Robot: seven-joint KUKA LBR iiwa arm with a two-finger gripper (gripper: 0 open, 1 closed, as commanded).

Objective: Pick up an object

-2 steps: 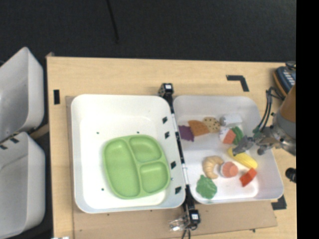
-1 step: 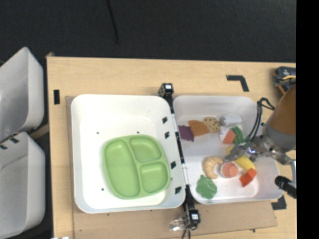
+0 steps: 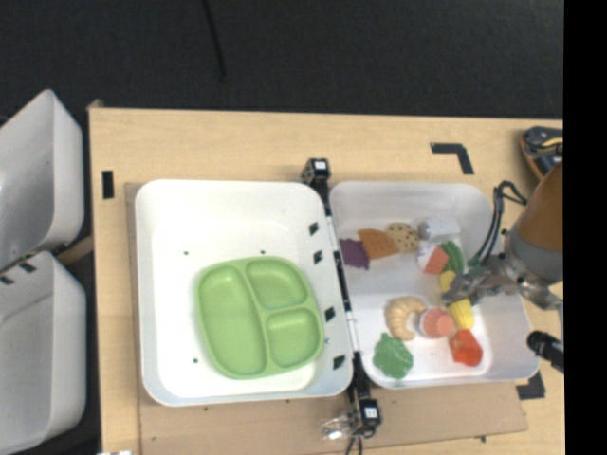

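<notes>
You have the gripper (image 3: 462, 287) low in the right bin (image 3: 398, 197), finger state cannot be told, with the yellow toy (image 3: 460, 312) just beside it at six o'clock, touching the pink piece (image 3: 437, 323).

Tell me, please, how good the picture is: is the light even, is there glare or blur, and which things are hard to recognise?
Camera view: the light is soft and even, with only faint shadows inside the white bins; the bin walls look slightly overexposed; the picture is coarse, so the green tray reads clearly, but the small toys by the gripper blur together and its fingers cannot be made out.
</notes>
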